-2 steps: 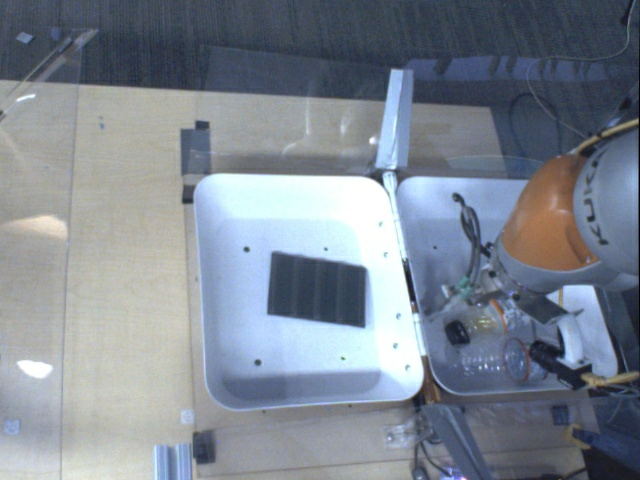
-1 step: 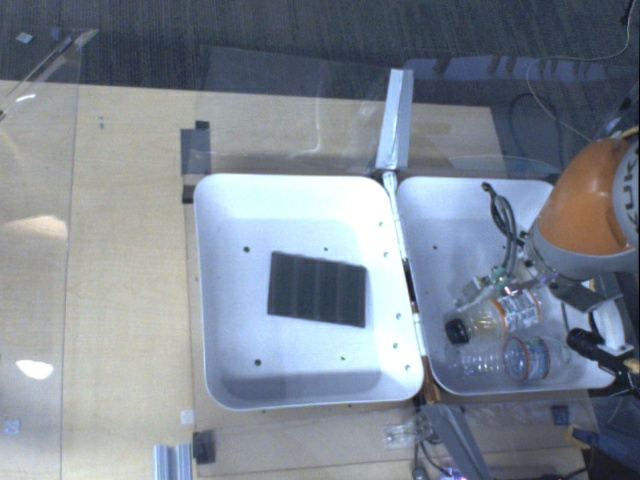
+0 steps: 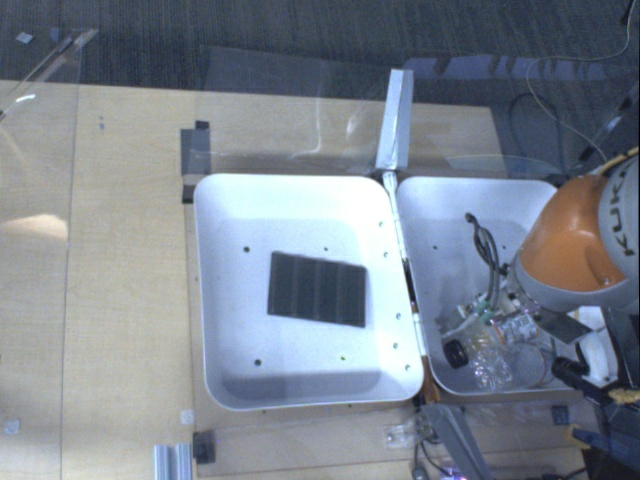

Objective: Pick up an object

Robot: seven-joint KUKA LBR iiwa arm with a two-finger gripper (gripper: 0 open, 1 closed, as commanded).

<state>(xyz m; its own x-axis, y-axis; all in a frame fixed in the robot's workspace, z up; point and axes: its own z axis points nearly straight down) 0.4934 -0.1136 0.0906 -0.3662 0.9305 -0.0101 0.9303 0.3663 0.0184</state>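
Currently the jaws (image 3: 492,320) reach down among clear clutter (image 3: 490,366) in the right bin (image 3: 440,218); their state cannot be told. Next: confirm grasp, then lift.

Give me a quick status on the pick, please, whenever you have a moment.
Tool low in right bin, grip state unreadable. Clutter of small items beneath it, nothing seen held. Left bin holds dark ribbed pad, untouched.
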